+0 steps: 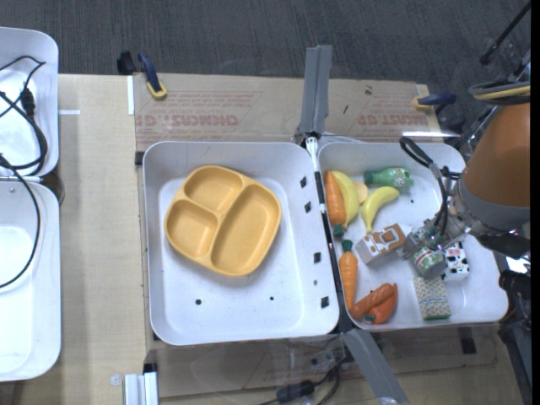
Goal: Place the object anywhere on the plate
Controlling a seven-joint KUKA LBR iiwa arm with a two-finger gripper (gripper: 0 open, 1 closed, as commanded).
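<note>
The arm (498, 167) reaches in over the right bin (481, 310), and its gripper (432, 245) is low among the clutter near the bin's right side. It sits right over a small greenish can (429, 262), with a black-and-white carton (456, 262) just beside it and a little brown-and-white box (380, 243) to the other side. I cannot tell from here whether the fingers are open or closed, or whether they have anything between them (the wrist and cables crowd that spot).

The rest of the bin holds a banana (377, 205), a green bottle (388, 176), two carrots (335, 199) and (348, 275), a red-orange pepper (378, 302) and a pale sponge (433, 298). All of these lie on the bin floor.

The plate (223, 218), yellow with three compartments, lies in the left bin (169, 302), well apart from the gripper, and nothing is on it.

I judge this to be the picking step: the object, which I take to be the can under the gripper, is in the right bin and nothing has been carried across yet. The next move calls for a firm hold on one item without dragging its neighbours, a lift clear of the divider (319, 218) between the bins, then a carry over to the plate.
</note>
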